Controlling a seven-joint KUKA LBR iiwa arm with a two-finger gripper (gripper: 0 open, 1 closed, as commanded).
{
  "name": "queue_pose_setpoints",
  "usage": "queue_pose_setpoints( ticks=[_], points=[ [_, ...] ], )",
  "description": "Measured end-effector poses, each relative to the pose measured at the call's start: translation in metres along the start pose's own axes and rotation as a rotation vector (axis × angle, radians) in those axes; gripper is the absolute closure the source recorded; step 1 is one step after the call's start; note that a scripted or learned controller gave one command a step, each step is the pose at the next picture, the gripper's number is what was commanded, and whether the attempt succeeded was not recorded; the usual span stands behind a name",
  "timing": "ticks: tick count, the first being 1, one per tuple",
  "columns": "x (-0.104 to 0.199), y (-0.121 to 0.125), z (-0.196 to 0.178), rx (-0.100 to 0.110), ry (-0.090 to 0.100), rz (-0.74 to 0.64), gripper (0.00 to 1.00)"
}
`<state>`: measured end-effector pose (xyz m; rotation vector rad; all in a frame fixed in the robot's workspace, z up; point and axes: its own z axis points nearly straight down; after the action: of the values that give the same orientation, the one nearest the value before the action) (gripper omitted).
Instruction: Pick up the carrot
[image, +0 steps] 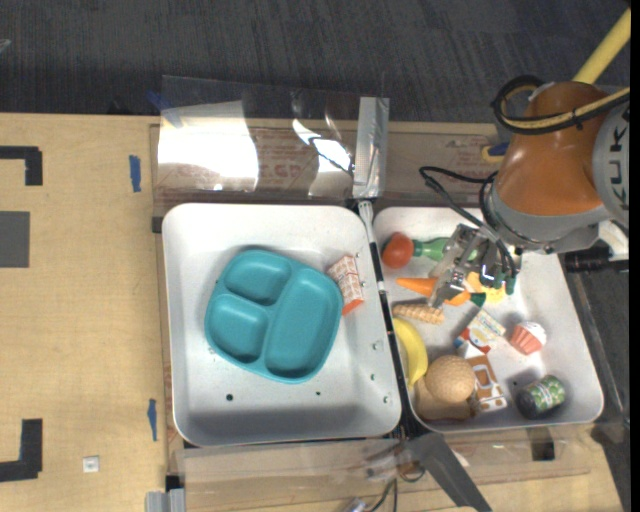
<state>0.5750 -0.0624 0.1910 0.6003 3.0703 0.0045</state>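
Camera view puts your hand low in the right bin, directly over the carrot. Its long axis runs left-right, tip left of the fingers. I cannot tell whether they grip it.

Bright overhead light; glare on plastic sheet.
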Motion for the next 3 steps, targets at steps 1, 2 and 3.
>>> queue_pose_setpoints(
  ticks=[1, 2, 3],
  points=[
    [0.0, 0.0, -0.006, 0.002, 0.003, -0.001, 1.0],
    [-0.045, 0.043, -0.029, -0.001, 0.004, -0.552, 1.0],
    [-0.006, 0.031, 0.006, -0.004, 0.012, -0.984, 1.0]
  ],
)
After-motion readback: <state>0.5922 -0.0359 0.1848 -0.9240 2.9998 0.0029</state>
